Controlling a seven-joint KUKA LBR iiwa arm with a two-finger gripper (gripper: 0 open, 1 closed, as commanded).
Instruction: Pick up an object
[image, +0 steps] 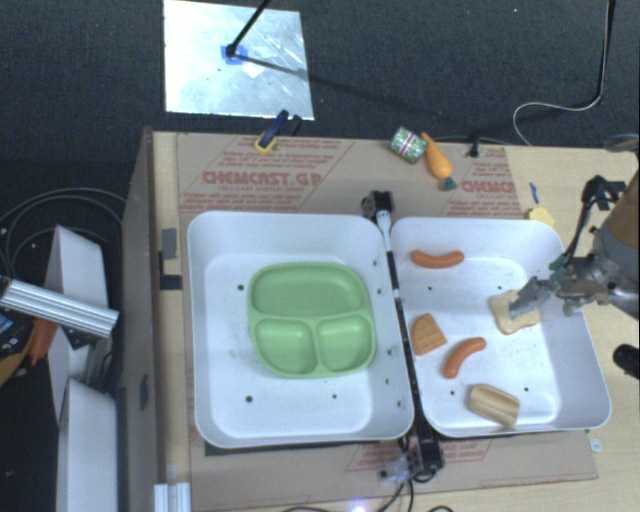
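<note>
White plastic bins sit side by side on the bench (300, 165), the left bin (215, 300) holding a green divided plate (310, 318) at its centre. The right bin (575, 400) carries the toy food: a hot dog sausage (437, 259) near its upper left, a wedge of orange bread (427, 334) against its left side, a second sausage (464, 356) lying aslant just right of that, a tan bread roll (493, 403) toward the lower edge, and a pale toast slice (511, 313) right of centre. The grey arm (620, 255) reaches in from the right of the frame, its gripper (528, 296) low over the toast slice and overlapping its upper edge; whether the gripper is clenched on the slice or released cannot be told from this angle. Beyond the bins, at the upper right of the bench, a small green can (408, 144) lies just beside a toy carrot (437, 160). A blue-and-yellow clamp (276, 131) rests at the bench's upper edge, below a silvery sheet (238, 60) on the dark floor.
</note>
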